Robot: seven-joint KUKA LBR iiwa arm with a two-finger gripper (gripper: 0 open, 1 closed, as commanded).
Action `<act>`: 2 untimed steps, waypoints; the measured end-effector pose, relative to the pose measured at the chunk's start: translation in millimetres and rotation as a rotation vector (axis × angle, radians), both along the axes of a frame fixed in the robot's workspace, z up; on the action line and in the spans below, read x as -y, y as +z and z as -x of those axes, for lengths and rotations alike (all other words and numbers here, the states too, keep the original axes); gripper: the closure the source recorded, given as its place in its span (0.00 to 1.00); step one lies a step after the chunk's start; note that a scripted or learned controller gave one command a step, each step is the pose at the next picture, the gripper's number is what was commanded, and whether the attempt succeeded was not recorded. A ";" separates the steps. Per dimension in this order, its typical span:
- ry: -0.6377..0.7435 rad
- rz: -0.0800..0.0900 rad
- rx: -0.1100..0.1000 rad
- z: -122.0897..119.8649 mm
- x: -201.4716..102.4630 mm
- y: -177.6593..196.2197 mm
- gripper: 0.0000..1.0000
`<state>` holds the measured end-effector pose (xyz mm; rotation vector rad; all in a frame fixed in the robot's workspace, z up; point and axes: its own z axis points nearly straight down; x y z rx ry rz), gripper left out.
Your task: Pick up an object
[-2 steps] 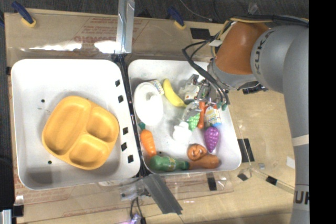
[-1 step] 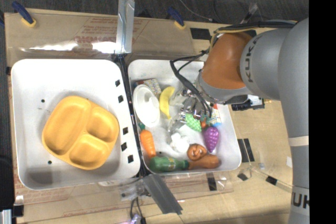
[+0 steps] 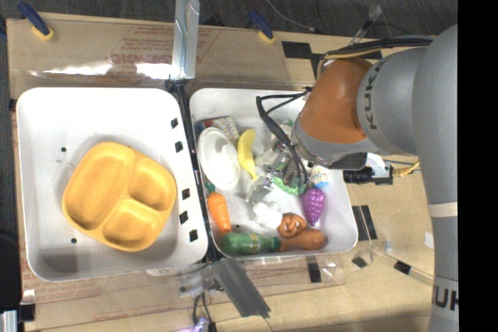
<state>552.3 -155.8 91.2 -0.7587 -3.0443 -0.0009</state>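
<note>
We see the jaws (image 3: 268, 181) lowered into the right bin (image 3: 342, 202), among a yellow banana (image 3: 246, 152), a white bowl (image 3: 218, 158), purple grapes (image 3: 313, 204), a carrot (image 3: 219, 212) and a green bottle (image 3: 249, 243). Whether they are open or closed we cannot tell. A yellow divided tray (image 3: 118, 195) lies in the left bin (image 3: 39, 136).

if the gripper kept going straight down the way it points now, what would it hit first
Most likely the white crumpled item just beneath the gripper in the right bin, near the green piece; depth is hard to judge from above.
</note>
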 end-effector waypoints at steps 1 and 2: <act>0.156 0.000 0.000 -7.1 -25.2 0.6 0.00; 0.242 0.001 0.004 47.9 9.0 0.8 0.00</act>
